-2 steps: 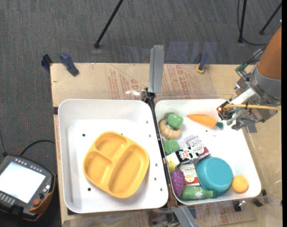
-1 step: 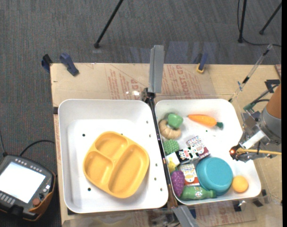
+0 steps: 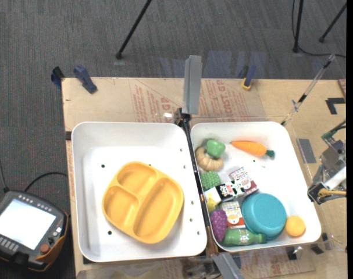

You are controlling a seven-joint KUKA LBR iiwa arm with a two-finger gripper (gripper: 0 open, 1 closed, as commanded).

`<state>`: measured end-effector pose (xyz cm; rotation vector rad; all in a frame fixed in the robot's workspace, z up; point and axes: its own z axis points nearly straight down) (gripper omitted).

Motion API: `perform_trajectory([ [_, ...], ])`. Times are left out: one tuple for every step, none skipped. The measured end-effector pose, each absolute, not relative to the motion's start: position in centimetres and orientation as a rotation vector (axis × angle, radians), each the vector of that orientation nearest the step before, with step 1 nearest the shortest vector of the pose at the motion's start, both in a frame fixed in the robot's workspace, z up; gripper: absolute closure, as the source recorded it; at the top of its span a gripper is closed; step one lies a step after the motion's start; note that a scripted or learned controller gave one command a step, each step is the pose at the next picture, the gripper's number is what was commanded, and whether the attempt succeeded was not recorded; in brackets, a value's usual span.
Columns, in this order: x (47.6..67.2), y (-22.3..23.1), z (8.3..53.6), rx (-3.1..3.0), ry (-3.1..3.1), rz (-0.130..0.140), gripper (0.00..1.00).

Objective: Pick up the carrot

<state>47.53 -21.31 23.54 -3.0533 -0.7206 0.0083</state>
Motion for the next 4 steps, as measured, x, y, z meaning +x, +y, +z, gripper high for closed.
perform_trajectory([
  [47.7,-21.1,25.2,-2.987,-0.966,0.006,1.00],
  [47.7,-21.1,28.0,-2.832,-1.354,0.005,1.00],
  [47.6,-20.2,23.1,-2.584,-1.772,0.008,1.00],
  [47.7,-20.2,24.0,-2.488,-1.912,0.004,1.00],
])
